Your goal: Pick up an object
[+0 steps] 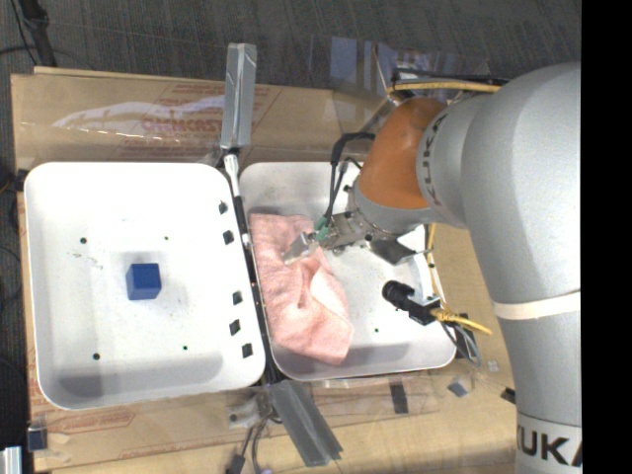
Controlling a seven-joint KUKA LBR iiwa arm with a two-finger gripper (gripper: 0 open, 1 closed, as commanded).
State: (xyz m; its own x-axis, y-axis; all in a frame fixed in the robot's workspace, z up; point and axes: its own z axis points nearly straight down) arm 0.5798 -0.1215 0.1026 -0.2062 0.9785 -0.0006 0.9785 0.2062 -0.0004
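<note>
Camera view, left to right | left bin (59,265): your blue cube (144,280) sits alone, untouched | right bin (415,349): pink cloth (301,299) lies along its left wall | gripper (314,243): low over the cloth's upper part, likely going for it; can't tell the claw's spread

— Home or lab?
— Lab, plainly: KUKA arm (513,225) over two white bins (59,196) on a cardboard-covered table (118,117), metal brackets (239,97) clamping them, dark carpet (296,8) beyond.
</note>
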